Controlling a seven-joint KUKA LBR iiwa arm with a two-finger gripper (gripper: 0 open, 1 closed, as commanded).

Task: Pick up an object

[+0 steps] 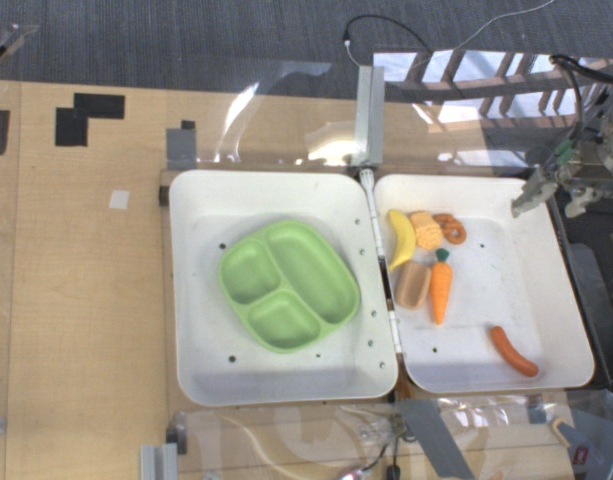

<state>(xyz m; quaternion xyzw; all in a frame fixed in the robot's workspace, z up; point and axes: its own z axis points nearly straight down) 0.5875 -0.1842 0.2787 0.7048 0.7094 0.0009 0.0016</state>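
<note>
Bins come first: the left bin (191, 368) carries a green divided plate (289, 285) near its middle, and the right bin (561, 298) holds all the small food pieces. Most of them crowd together at about nine to ten o'clock in that right bin, hard against the divider wall: a yellow banana (402, 238), an orange carrot (440, 290) with a green top, a tan bread roll (413, 284), a small pale-orange piece (424, 230) and a little brown pretzel (452, 231). A red sausage (513, 352) lies alone at about five o'clock, well apart from the rest.

The gripper (548, 183) sits over the bin's rim at about one o'clock, blurred against window glare, so I cannot tell whether it is open or closed; nothing is visibly held in it.

Trouble looks most likely in the cluster. The pieces touch or nearly touch, so a descent there could land on two at once, or push one against the wall and close on air. The banana lies right by the divider, which may block one side of a grasp. The sausage is rounded and could roll away, though it seems the easier target.

No brand, label or readable writing appears on anything.
</note>
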